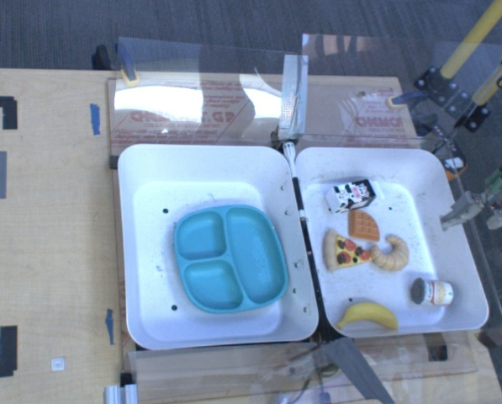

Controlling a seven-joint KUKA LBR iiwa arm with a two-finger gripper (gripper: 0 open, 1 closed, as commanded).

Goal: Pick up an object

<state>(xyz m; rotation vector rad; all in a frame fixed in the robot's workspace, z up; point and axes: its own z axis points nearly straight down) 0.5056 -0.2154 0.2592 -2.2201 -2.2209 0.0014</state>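
Left bin (141, 225), centre-left of frame: blue 3-compartment plate (230, 259). Right bin (427, 183) has the pickable items: black/white cow-print carton (351, 195) at upper middle, waffle piece (363, 225) just below, pizza slice (346, 252) touching croissant (388, 253), small jar (431, 292) on its side lower right, banana (368, 316) near bottom edge. Gripper (469, 211) at far right edge, beside right bin's rim; grip state can't tell, nothing seen held.

A blue divided plate (230, 257) lies in the left white bin (141, 225).
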